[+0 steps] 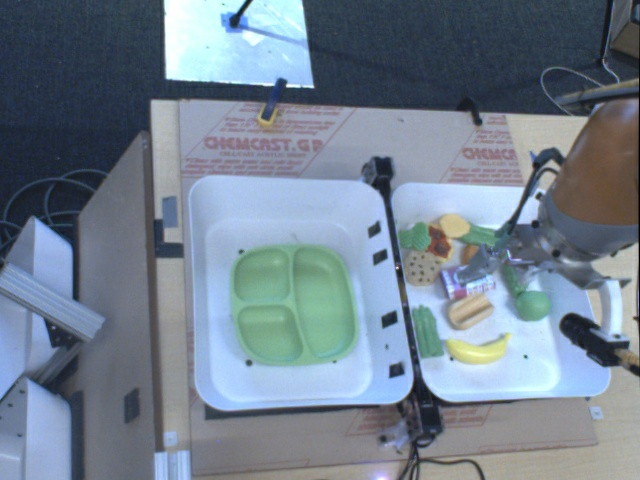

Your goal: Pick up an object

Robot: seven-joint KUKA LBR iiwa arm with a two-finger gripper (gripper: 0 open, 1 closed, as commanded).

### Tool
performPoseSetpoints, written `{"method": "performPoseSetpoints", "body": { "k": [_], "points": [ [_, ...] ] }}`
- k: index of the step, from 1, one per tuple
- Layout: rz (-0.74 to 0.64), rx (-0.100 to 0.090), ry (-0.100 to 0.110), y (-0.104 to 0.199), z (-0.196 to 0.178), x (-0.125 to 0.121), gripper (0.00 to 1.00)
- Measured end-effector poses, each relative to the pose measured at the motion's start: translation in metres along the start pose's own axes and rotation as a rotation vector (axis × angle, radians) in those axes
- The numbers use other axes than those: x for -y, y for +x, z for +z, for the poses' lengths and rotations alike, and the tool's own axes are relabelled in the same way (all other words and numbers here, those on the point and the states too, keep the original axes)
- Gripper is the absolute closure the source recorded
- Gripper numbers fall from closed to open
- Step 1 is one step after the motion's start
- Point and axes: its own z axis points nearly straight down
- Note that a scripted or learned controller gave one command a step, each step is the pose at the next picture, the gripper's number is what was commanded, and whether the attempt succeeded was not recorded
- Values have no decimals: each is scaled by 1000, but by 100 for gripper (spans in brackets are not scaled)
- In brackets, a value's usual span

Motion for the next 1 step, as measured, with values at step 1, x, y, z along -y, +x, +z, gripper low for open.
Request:
{"method": "performPoseSetpoints", "body": {
  "k": [1],
  "points": [
    [5, -2, 6, -4, 128, 29, 0]
  ]
}}
